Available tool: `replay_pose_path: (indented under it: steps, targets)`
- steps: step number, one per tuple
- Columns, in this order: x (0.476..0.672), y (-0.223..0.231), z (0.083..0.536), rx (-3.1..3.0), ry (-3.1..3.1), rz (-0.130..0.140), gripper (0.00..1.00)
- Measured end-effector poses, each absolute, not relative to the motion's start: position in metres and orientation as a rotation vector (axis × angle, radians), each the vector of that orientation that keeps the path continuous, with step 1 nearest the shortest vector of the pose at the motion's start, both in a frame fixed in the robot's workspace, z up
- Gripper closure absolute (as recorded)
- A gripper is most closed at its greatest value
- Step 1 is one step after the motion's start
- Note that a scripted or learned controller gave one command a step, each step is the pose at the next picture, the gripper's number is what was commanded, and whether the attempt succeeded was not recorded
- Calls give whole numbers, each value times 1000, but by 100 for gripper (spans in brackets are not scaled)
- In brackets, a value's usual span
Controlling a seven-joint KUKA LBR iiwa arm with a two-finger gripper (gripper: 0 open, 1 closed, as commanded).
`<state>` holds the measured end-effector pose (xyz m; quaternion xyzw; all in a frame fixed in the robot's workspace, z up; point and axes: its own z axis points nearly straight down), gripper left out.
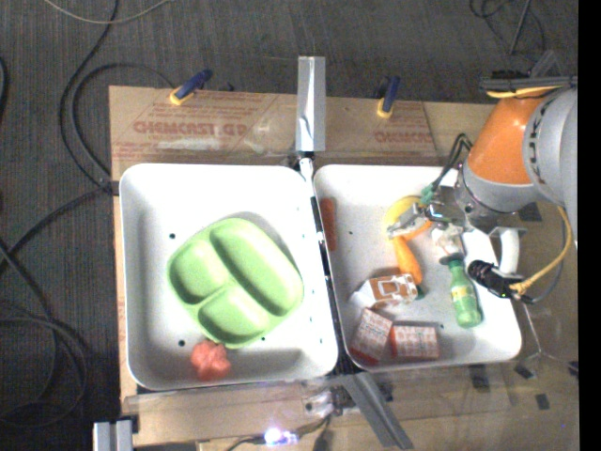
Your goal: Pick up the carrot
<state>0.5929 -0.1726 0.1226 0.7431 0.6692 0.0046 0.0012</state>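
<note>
Dark carpet with loose cables lies around a cardboard-covered bench (141, 139) that carries two white bins. At the right of the frame, the gripper (423, 216) reaches into the right bin (357, 191), low over the upper end of the carrot (408, 257). Whether its fingers are spread or pressed together, I cannot tell; the metal parts blur against a yellow object (402, 207) beside them.

The carrot lies slanted near the middle of that bin, with a green bottle (462, 297) to its right and small cartons (392, 289) below it. I judge the step is the approach for grasping; next the fingers must straddle the carrot and close.

The left bin holds a green tray (237, 280) and a pink lump (210, 359).
</note>
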Motion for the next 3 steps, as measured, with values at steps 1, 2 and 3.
replay_pose_path:
  steps: [1, 2, 3]
  targets:
    - [605, -177, 97, 2305, 2147, 29, 0]
    - [603, -182, 105, 2305, 2139, 13, 100]
    - [602, -156, 185, 2238, 2206, -1, 100]
